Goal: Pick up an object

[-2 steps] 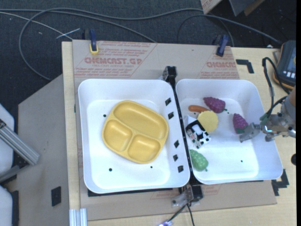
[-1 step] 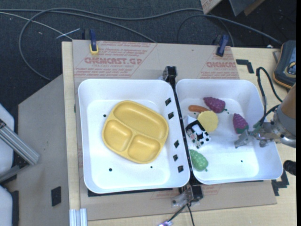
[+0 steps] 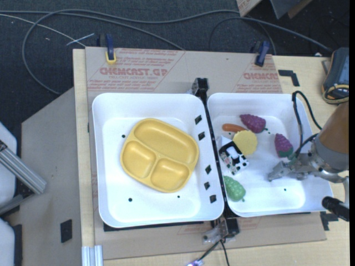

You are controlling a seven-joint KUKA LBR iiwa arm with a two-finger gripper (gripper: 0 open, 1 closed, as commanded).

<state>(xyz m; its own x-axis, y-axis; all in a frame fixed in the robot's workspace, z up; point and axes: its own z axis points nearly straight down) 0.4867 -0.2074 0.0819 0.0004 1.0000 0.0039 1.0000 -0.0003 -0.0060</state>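
Note:
The right bin holds several small toys. A purple grape bunch lies at the back, with an orange carrot to its left. A yellow piece sits beside a black-and-white toy, and a green piece lies near the front left corner. A second purple bunch rests toward the right. My gripper hangs low over the right bin's floor, just in front of that second bunch and apart from the other toys. Nothing is seen in its grasp.
The left bin carries a yellow divided plate. A black cable loops over the right bin's far right side toward the arm. Clamps hold the board at the back.

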